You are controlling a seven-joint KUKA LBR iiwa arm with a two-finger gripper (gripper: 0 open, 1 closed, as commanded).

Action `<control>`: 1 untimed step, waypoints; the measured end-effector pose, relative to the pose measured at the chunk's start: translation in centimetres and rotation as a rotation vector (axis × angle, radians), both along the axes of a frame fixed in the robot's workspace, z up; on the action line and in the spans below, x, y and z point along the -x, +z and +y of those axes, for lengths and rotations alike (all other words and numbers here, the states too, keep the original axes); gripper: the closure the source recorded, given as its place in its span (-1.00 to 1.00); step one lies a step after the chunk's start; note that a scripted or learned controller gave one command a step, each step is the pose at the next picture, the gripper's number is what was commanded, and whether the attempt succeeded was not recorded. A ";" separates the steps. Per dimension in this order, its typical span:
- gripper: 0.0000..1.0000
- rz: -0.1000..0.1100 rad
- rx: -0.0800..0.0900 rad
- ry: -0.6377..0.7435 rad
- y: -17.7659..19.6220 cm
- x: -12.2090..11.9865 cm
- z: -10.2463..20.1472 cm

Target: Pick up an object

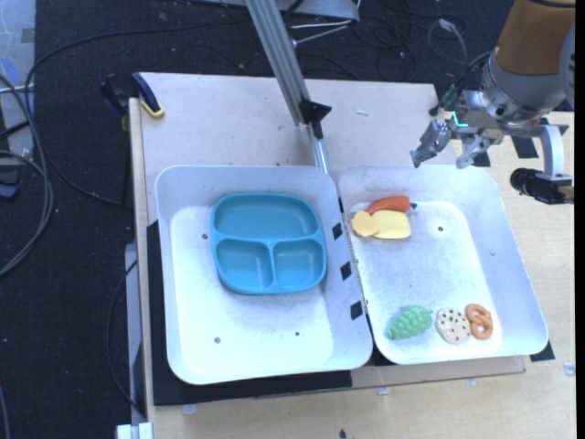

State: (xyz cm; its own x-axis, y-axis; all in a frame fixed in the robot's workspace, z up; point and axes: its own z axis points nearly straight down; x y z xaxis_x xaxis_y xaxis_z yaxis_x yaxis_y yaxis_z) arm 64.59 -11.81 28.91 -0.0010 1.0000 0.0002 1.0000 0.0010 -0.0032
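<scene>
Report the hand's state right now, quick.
Hand: open, holding nothing, hovering above the far edge of the right bin.

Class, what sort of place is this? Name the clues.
Probably a robotics lab: a robot arm over two white bins, toy food such as a pretzel, and loose cables on the floor.
</scene>
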 end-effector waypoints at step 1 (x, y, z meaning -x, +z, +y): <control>-1.00 -0.004 0.000 0.001 0.2 -0.1 0.0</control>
State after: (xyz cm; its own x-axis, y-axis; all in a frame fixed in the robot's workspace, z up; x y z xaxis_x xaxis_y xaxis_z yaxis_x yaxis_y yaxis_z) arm 64.66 -11.81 29.09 -0.0015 1.0000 -0.0003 1.0000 0.0015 0.0004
